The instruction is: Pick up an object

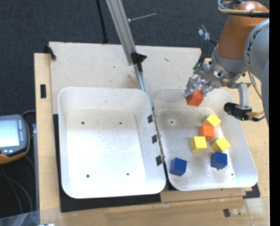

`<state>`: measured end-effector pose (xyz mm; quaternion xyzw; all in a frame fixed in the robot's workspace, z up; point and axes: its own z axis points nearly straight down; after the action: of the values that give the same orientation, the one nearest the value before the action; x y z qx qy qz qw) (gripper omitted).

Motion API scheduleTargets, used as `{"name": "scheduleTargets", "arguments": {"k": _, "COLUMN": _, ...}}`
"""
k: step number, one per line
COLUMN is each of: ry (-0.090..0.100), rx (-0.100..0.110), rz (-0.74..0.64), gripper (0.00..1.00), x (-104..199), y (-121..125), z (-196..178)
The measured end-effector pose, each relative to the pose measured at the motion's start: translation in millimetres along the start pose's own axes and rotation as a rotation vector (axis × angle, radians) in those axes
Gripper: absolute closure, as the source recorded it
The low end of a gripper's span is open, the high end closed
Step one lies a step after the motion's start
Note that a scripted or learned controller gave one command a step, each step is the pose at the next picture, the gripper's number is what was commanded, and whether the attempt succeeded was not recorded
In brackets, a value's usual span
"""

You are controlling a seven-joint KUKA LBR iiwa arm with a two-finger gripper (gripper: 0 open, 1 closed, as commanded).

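Where blocks lie, three yellow cubes, two blue cubes.

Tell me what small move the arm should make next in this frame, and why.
Probably a short lift straight up. The claw hangs over the far end of the right bin with an orange block at its tip, seemingly between the fingers. Raising it a little would show whether the grip holds, while keeping it clear of the loose yellow, orange and blue blocks nearer the front.

Dark carpet floor surrounds a pale wooden bench.
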<state>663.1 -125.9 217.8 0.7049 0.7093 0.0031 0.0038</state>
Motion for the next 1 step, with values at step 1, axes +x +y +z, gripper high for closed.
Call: {"name": "scheduleTargets", "arguments": {"k": 1, "ry": 0.003, "rx": 0.011, "rz": -0.001, "gripper": 1.0, "x": 67.2, "y": -58.4, "z": 4.3}}
